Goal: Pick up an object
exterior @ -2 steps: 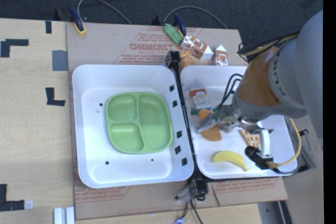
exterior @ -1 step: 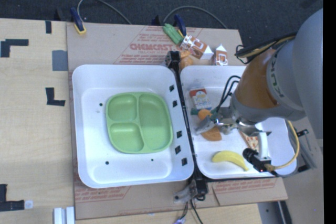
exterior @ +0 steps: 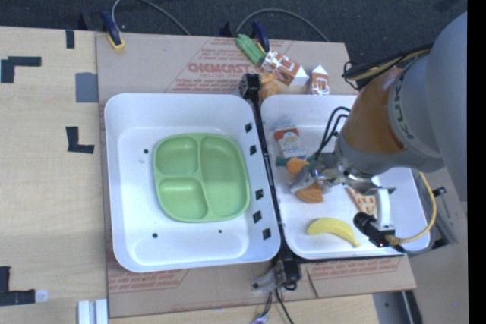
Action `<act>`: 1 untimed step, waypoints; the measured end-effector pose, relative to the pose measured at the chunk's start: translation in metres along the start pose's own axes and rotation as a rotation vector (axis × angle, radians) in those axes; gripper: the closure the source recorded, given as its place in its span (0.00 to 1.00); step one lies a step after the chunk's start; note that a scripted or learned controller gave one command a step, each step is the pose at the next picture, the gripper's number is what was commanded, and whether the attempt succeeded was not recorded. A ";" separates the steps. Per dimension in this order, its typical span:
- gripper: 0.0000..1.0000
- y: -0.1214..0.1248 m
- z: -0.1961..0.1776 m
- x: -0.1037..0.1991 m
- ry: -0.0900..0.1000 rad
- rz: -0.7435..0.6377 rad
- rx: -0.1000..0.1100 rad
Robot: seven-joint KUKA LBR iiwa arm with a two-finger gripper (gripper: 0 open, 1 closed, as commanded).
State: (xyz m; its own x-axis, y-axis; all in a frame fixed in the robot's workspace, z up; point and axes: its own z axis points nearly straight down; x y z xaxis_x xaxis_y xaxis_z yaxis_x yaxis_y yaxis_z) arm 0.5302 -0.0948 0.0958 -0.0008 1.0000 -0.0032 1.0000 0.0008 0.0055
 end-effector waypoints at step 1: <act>1.00 0.017 -0.089 0.059 0.004 -0.001 0.006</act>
